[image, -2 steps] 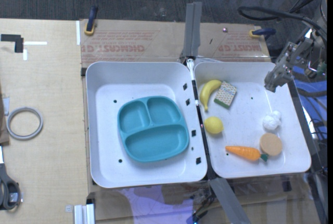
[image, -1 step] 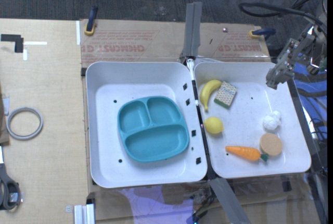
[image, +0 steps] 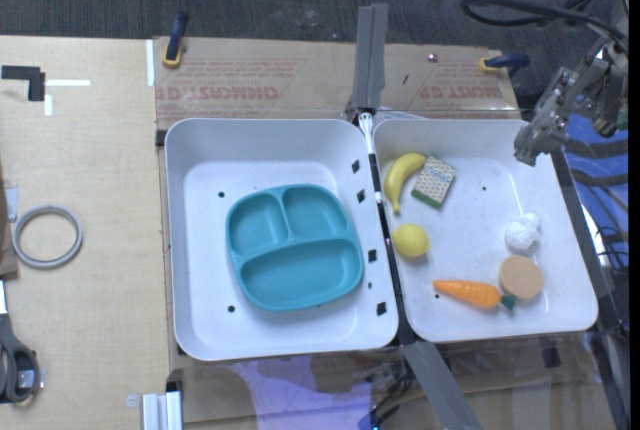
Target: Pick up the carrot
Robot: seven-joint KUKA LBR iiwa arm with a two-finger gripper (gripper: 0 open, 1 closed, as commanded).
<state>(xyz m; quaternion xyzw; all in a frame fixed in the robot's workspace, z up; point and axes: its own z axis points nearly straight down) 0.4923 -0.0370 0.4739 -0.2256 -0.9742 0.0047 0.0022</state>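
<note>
Your hand point(image: 528, 150) hangs over the right bin's point(image: 470, 323) far corner; I can't tell its opening, and nothing's gripped. The carrot point(image: 466, 292) lies near the front, touching the tan disc point(image: 521, 278). Come down off-centre and you'll snag that.

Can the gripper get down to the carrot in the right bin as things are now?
Probably yes. The carrot lies flat and uncovered near the front of the right bin. The round tan piece sits close by its leafy end. The gripper hangs over the far right rim.
</note>
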